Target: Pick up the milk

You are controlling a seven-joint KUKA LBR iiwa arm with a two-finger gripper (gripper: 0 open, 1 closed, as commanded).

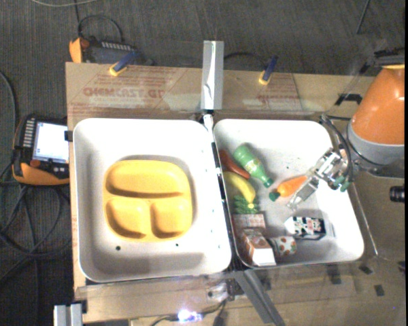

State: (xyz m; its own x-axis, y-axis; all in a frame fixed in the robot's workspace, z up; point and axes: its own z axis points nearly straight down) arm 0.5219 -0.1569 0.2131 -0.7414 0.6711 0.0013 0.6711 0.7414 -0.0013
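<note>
The gripper (pixel 303 193) hangs low in the right bin (pixel 345 252), its tip just beside the thick end of the carrot (pixel 290 185). At this slant I cannot tell whether the fingers are apart or together, and I see nothing held between them.

The milk (pixel 307 226) lies on its side on the bin floor, toward the near right corner. It sits just below the gripper tip in this view, and I cannot tell whether the two touch. A small round thing (pixel 284 245) sits just beside its left end, and the boxes (pixel 256 239) stand a little further left.

As I judge it, the step in hand is lining up over the milk. I would bring the tip off the carrot and toward the near wall until it is centred over the carton. I would turn the wrist so the grip closes across the carton's narrow width, not along its length. I would come straight down and watch the left end, where the crowding could catch a finger. A lying carton may slide or roll if pressed off-centre, so a centred, square closure matters most.

The wrist slants down and leftward from the right rim. Behind it the grey arm with its orange band (pixel 383 107) rises toward the upper right, over the surface's edge.
</note>
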